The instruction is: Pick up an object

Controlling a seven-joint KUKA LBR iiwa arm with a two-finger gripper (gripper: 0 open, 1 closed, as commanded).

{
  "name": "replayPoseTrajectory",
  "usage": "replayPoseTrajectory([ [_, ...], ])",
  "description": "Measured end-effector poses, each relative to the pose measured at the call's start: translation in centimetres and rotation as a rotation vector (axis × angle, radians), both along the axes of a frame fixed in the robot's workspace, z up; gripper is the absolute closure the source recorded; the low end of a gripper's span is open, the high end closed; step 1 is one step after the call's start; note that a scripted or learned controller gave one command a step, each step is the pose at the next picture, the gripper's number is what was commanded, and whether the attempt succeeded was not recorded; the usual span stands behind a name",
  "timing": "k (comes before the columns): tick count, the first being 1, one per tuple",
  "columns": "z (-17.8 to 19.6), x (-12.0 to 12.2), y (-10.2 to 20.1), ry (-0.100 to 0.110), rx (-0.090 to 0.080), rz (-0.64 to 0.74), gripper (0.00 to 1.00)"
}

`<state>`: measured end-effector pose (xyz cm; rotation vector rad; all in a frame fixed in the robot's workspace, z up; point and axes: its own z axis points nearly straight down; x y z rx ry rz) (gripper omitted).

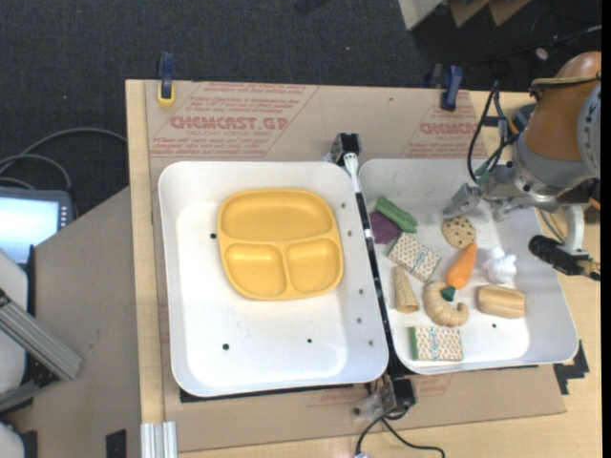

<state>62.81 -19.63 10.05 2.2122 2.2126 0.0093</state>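
Observation:
The right bin [549, 346] holds several toy foods. A green pickle [396, 214] and a purple piece [384, 227] lie at its left. A round cookie [459, 231] sits above an orange carrot [462, 265]. Two patterned crackers [414, 255] [438, 343], a cone [407, 292], a tan croissant [445, 306], a bread roll [500, 301] and a small white piece [499, 265] fill the lower part. My gripper [467, 199] hangs over the bin's upper part, just above the cookie, with nothing seen in it.
The left bin [191, 351] carries a yellow divided tray [281, 242]. The grey arm with its orange band [558, 122] comes in over the right bin's top right corner. Cables [492, 132] trail beside it. Blue clamps [167, 76] hold the board's far edge.

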Motion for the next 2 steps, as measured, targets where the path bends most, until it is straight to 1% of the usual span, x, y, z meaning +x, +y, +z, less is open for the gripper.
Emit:
replayPoseTrajectory([
  [1, -1.5, -1.0, -1.0, 0.013, 0.006, -0.001, 0.00],
  [2, -1.6, -5.3, 3.9, 0.019, 0.008, 0.001, 0.00],
])
